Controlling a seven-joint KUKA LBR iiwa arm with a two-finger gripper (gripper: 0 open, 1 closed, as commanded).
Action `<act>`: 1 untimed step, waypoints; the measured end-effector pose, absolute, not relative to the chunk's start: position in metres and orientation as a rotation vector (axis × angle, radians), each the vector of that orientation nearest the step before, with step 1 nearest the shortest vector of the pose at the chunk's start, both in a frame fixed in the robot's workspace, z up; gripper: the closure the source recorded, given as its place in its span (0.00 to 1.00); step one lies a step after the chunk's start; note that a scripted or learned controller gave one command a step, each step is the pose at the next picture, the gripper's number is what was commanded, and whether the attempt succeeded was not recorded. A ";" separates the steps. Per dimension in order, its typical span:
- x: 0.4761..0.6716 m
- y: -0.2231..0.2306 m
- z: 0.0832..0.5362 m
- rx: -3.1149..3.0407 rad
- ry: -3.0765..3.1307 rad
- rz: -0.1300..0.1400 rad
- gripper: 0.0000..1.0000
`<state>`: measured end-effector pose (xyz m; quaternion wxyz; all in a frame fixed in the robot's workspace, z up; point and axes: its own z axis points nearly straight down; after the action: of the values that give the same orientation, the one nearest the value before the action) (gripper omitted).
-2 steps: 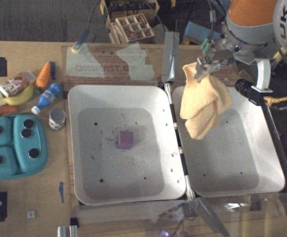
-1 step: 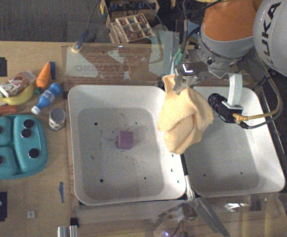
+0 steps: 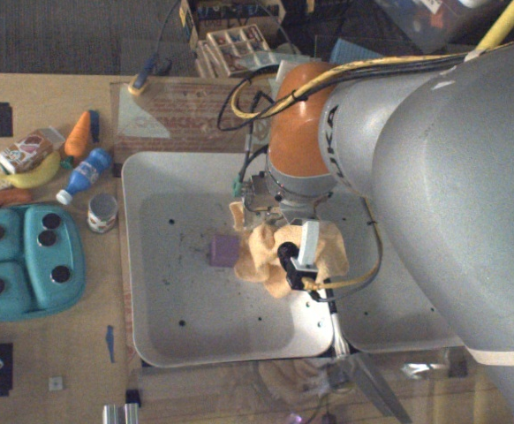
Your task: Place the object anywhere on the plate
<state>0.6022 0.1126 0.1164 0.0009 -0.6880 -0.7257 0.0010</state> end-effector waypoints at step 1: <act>0.645 0.053 0.186 -2.087 -2.351 -0.003 1.00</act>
<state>0.6455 0.0532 0.1860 -0.0013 -0.6639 -0.7478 -0.0010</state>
